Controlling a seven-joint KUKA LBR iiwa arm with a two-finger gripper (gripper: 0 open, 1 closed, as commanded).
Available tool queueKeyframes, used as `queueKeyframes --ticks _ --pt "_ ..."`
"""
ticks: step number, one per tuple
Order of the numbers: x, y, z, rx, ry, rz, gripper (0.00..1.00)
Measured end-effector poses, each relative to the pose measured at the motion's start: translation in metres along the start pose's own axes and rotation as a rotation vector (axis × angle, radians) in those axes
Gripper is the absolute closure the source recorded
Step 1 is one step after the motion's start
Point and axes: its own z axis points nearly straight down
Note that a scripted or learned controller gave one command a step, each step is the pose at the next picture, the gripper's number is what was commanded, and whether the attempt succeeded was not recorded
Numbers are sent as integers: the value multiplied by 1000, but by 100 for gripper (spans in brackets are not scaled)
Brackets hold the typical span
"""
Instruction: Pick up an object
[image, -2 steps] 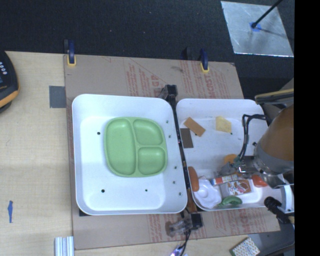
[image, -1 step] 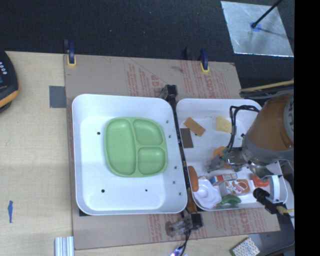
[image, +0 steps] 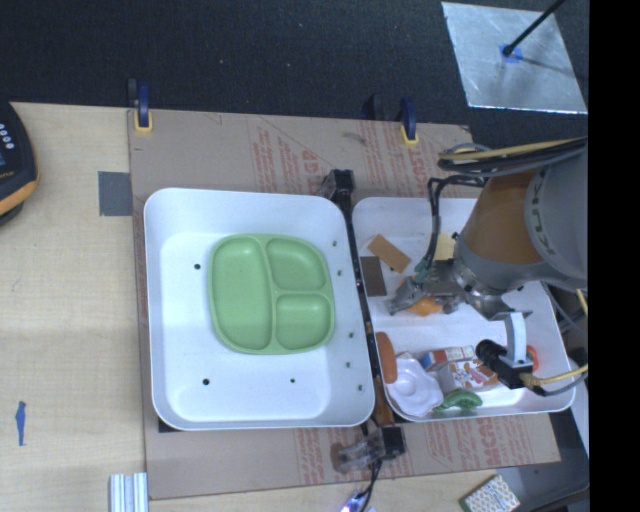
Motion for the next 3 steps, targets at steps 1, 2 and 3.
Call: queueKeyframes --ticks 1,2,3 --pt "-3 -3 -10 5 -1 3 100" --pt "90 39 -106 -8 2 -3 100" --pt "84 36 -100 5 0 5 0"
